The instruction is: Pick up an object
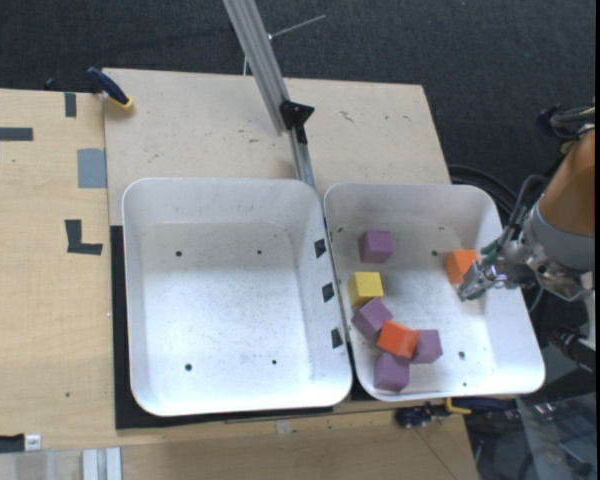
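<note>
Right bin (432, 200) taken as landmark. Inside it, near the right wall: orange cube (460, 264), touching or just beside the gripper (476, 283). Gripper low over the right rim of that bin, tip against the orange cube's lower right side; cannot tell its opening, and no cube seen clamped. Arm (565, 228) reaching across the bin's right edge, orange band at the frame edge.

Toward the bin's back left: lone purple cube (377, 245), well apart from the orange cube. Left of centre: yellow cube (367, 287), apart from the rest by a small gap. At the front left: tight cluster of a purple cube (371, 318), a red-orange block (398, 340) lying tilted on or against its neighbours, a purple cube (428, 345) just right of it, and a purple cube (391, 372) nearest the front wall. Nothing between the gripper and the orange cube; cluster well clear of both.

Left of the right bin, walls touching: left bin (140, 268), white, speckled floor. Behind the seam between the bins: slanted aluminium rail (255, 43) with a black bracket (296, 114). Beneath both: light plywood worktop (200, 118), grey and black tape marks at far left, blue-and-yellow clamp (110, 88) at the back left corner. Dark carpet beyond; cables to the right of the right bin.
</note>
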Action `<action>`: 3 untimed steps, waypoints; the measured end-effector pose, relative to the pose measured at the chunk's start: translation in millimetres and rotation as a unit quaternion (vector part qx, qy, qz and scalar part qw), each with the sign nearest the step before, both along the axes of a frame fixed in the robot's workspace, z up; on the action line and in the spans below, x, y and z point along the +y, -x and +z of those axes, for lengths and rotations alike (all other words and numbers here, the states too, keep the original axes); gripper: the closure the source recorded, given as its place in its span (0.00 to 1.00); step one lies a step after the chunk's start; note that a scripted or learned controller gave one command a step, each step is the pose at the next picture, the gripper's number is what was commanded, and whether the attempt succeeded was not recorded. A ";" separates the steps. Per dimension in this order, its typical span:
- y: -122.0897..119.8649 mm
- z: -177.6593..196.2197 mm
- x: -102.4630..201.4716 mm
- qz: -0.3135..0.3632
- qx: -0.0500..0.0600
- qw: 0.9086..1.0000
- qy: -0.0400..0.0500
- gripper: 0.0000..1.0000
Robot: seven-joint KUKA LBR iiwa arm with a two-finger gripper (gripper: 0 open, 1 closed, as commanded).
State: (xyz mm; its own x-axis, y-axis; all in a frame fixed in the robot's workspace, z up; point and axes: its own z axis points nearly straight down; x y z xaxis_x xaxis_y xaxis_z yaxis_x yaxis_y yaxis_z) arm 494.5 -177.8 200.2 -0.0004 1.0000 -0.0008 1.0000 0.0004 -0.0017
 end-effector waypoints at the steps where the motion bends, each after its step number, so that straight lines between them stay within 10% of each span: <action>1: -15.6 -6.7 54.2 0.003 0.000 1.000 -0.002 1.00; 3: -39.1 -3.8 144.8 0.003 0.000 1.000 -0.001 1.00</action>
